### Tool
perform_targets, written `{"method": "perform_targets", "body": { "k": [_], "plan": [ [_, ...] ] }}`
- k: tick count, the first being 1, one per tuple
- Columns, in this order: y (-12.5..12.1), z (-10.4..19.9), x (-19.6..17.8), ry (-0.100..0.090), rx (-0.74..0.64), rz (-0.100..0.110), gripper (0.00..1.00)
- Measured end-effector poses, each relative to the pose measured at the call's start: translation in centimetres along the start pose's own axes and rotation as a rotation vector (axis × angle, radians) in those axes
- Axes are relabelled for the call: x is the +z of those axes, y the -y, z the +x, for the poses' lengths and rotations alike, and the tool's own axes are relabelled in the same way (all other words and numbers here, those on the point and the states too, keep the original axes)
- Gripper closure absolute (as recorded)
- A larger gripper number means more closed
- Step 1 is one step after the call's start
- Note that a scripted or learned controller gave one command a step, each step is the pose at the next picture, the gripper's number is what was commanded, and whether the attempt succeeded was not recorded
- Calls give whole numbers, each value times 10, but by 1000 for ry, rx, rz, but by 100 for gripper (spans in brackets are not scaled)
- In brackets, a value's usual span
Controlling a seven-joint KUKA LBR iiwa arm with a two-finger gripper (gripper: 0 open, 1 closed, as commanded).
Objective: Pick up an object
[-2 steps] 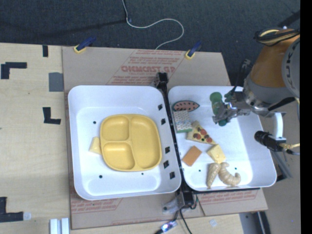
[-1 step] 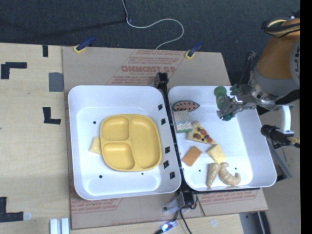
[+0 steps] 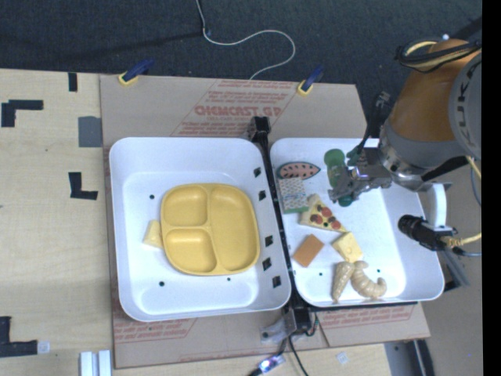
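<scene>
My gripper (image 3: 342, 188) hangs over the upper middle of the right bin (image 3: 407, 276), close to a green object (image 3: 335, 160) just above it. Below and left of the gripper lies a pizza slice toy (image 3: 322, 215). A watermelon slice (image 3: 298, 170) and a pale speckled piece (image 3: 293, 195) sit by the bin's left wall. Lower down are an orange cracker (image 3: 308, 250), a yellow cheese wedge (image 3: 347, 247) and two beige curled pieces (image 3: 358, 279). Nothing shows between the fingers.
The left bin (image 3: 133, 288) holds a yellow divided plate (image 3: 210, 227) with a pale yellow wedge (image 3: 153, 233) at its left edge. A black divider clamp (image 3: 261, 128) sits between the bins. The arm's body (image 3: 429, 124) overhangs the right bin's right side.
</scene>
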State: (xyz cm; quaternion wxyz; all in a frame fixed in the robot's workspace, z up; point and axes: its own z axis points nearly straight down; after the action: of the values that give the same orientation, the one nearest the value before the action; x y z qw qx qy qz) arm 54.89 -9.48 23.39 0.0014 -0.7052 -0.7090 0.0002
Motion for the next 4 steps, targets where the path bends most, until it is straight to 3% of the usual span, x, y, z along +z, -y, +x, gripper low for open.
{"method": "perform_targets", "body": {
  "k": [2,3,4],
  "plan": [
    [39,100,-2,0,-1,2,100],
    [45,104,18,2,5,3,100],
    [46,110,1,1,4,-1,100]
  ]
}}
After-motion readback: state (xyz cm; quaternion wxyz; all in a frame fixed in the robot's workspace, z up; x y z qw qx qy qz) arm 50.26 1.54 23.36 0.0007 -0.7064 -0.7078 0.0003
